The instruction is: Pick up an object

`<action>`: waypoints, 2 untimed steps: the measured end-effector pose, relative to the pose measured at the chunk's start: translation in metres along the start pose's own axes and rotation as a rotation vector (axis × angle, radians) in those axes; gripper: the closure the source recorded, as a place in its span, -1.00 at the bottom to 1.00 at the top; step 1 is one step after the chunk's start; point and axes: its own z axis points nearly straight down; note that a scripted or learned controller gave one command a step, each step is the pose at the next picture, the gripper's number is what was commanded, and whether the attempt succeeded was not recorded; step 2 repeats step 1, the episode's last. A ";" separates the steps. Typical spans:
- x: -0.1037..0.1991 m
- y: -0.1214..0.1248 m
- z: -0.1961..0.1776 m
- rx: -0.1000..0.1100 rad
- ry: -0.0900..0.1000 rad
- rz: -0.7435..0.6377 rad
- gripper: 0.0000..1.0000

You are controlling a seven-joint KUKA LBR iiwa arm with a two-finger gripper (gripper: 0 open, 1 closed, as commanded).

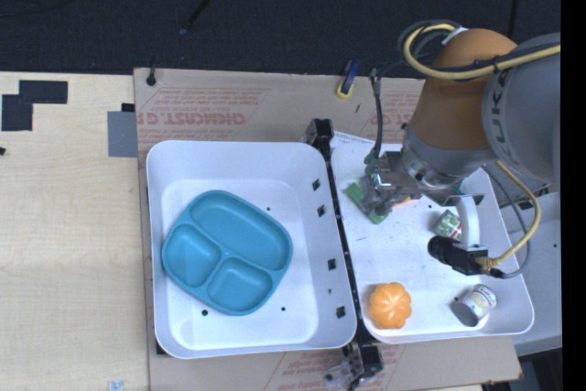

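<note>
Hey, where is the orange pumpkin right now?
In the camera view, the orange pumpkin sits in the lower left corner of the right bin, with a small silver can to its right.

The arm [458, 124] hangs over the far half of the right bin [403, 256], where a green scrap [364, 200] lies; an orange fruit [389, 305] and a small tin [474, 304] sit by the near wall, with bare floor between them. A blue plate [227, 250] takes up most of the left bin [229, 165], leaving open strips along the walls.
</note>
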 end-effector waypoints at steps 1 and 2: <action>0.000 -0.002 -0.002 -0.002 0.001 0.002 1.00; 0.000 -0.002 -0.002 -0.002 0.001 0.002 1.00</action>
